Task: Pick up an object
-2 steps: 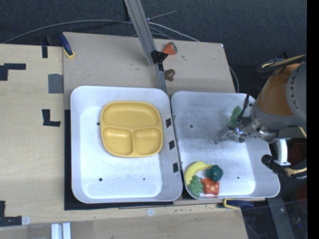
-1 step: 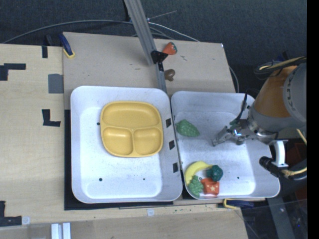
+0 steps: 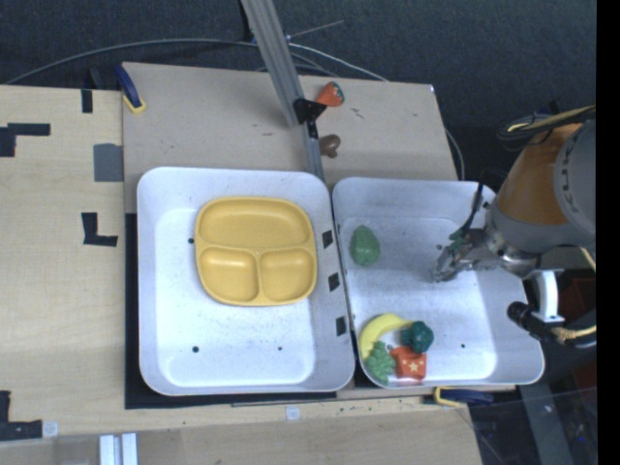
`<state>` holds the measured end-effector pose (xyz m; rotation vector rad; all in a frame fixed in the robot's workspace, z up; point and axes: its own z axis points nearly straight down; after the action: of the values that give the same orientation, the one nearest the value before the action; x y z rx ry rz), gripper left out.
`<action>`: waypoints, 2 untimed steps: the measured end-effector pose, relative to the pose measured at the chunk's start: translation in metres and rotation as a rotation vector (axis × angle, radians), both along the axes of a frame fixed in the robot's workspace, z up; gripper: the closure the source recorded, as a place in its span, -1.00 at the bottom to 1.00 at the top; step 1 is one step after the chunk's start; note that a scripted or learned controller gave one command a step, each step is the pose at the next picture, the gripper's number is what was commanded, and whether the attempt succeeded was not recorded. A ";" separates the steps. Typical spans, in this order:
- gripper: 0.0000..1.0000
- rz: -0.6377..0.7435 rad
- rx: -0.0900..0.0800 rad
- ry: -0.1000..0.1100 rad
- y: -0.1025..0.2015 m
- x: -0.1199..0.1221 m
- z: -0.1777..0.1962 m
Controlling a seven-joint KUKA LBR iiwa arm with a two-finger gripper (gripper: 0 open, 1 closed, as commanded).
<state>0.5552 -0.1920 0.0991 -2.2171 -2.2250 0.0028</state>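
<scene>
In the right bin (image 3: 455, 201), a green pear-like object (image 3: 365, 245) lies near the left wall. A cluster sits at the bin's near left corner: a yellow banana (image 3: 380, 329), a dark green piece (image 3: 418, 337), a light green piece (image 3: 380, 363) and a red-orange block (image 3: 411, 364). My gripper (image 3: 448, 263) hangs low over the right-middle of this bin, well to the right of the pear and above the cluster. Nothing shows between its fingers.
The left bin (image 3: 165, 289) bears a yellow three-compartment plate (image 3: 257, 250). A grey pole (image 3: 273, 46) with a clamp slants down to the bins' back edge. The arm's grey and orange body (image 3: 542, 197) fills the right bin's right side.
</scene>
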 end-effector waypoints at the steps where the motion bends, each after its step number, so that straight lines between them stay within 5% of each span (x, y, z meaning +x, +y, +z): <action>1: 1.00 -0.001 0.000 -0.005 0.006 0.009 0.050; 2: 1.00 -0.001 -0.001 -0.006 0.011 0.016 0.110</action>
<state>0.5710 -0.1806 0.2093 -2.2215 -2.2270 -0.0030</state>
